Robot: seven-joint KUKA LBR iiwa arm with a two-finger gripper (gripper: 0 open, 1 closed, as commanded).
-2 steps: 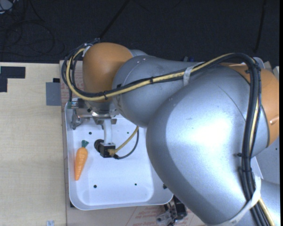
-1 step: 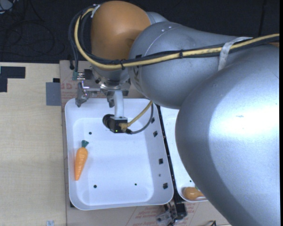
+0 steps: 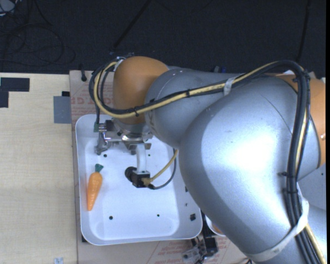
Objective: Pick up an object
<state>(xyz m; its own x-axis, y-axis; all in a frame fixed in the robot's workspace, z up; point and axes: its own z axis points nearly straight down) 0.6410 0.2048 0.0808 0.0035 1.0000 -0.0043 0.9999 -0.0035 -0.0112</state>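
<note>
One carrot (image 3: 94, 187) lies clear; arm (image 3: 236, 158) seemingly covers part of bin (image 3: 126, 227).

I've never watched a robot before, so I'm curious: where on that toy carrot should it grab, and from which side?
Likely the thick orange middle of the carrot, from straight above, closing across its width. It lies flat in the bin, tapering toward its tip, and the bin's left wall is close, so a sideways approach looks cramped.

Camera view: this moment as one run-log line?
hand: over white bin, apart from carrot | carrot: lying by bin's left wall
</note>
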